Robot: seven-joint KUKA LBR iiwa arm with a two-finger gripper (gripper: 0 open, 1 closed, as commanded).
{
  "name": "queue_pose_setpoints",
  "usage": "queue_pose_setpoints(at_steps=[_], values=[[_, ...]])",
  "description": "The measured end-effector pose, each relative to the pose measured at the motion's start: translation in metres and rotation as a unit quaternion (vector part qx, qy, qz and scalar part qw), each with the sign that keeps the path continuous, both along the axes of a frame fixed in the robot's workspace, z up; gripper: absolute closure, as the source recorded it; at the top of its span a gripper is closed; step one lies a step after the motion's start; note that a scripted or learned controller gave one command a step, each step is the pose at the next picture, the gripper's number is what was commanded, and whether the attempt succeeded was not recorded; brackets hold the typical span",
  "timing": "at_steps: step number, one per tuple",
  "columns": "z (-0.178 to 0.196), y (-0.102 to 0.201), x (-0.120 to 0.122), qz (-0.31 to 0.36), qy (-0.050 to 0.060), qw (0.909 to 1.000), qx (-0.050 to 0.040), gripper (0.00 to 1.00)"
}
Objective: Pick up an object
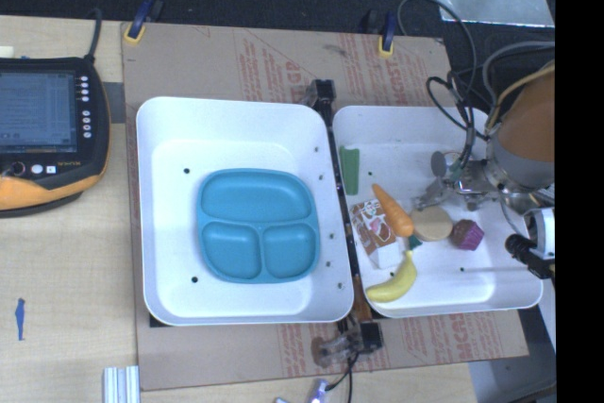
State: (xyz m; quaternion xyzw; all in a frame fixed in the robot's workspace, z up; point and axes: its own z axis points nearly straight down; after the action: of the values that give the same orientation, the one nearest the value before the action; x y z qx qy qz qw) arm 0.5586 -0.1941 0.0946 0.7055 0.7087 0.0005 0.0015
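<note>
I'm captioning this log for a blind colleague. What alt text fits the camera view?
A robot arm reaches from the right over the right white bin, its claw low near a carrot, banana, tan disc, purple block, green stick and packet. The left bin holds a blue divided plate.

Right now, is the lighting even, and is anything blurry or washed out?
Camera view: even, soft light, faint shadows; the white bins look bright but not blown out; the blue tray and banana read clearly; the claw area is soft and murky.
</note>
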Motion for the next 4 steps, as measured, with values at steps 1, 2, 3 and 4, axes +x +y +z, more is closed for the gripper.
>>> queue_pose_setpoints(at_steps=[1,2,3,4], values=[[-0.002,0.023,0.059,0.000,0.002,1.0000,0.0010,0.00],[0.100,-0.018,0.097,0.000,0.001,1.0000,0.0001,0.00],[0.005,-0.018,0.041,0.000,0.004,1.0000,0.0009,0.00],[-0.002,-0.009,0.098,-0.001,0.002,1.0000,0.0006,0.00]])
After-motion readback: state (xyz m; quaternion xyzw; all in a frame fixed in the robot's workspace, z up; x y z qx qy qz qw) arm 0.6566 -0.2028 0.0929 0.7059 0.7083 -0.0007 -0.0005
